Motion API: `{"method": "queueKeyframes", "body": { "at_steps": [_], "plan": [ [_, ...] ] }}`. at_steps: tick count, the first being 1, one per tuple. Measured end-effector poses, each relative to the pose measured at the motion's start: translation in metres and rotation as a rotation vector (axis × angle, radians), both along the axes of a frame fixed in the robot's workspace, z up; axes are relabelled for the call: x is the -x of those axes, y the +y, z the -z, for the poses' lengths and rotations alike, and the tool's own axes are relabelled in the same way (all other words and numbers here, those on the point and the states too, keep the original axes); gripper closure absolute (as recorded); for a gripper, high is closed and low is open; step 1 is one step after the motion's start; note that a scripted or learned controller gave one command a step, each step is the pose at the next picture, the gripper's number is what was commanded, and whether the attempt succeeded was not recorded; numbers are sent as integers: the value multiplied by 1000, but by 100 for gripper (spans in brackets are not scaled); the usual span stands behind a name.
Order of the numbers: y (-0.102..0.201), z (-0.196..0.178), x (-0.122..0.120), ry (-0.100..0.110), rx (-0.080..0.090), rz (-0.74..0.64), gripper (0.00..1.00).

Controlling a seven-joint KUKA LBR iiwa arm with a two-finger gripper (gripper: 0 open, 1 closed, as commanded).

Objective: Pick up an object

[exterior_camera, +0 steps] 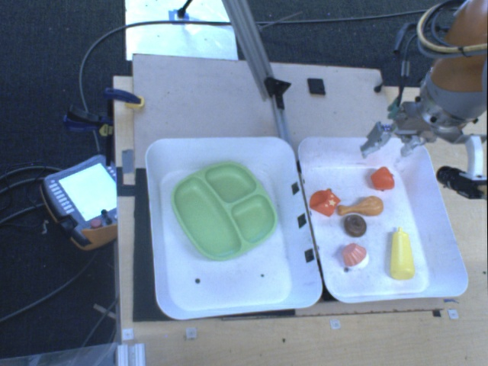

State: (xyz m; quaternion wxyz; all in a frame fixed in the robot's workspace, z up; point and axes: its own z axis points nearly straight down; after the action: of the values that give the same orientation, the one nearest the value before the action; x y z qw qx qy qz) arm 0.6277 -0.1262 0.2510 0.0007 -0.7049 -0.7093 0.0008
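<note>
Fingers (374,139) spread wide and hold nothing, the gripper (391,140) hovering at the right bin's (442,204) far edge. Nearest toy, the red one (382,178), lies just toward the bin's middle, almost under them.

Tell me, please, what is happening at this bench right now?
The grey arm's two-finger gripper hangs open over the far edge of the right white bin, holding nothing. Below it lie a small red-orange toy, a red pepper-like piece, a tan toy drumstick, a brown round piece, a pink cupcake-like toy and a yellow bottle. The left white bin holds a green divided plate.
</note>
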Motion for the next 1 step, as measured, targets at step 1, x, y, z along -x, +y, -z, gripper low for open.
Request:
{"method": "queueKeyframes", "body": {
  "at_steps": [1],
  "plan": [
    [-7,51,6,4,0,4,0]
  ]
}}
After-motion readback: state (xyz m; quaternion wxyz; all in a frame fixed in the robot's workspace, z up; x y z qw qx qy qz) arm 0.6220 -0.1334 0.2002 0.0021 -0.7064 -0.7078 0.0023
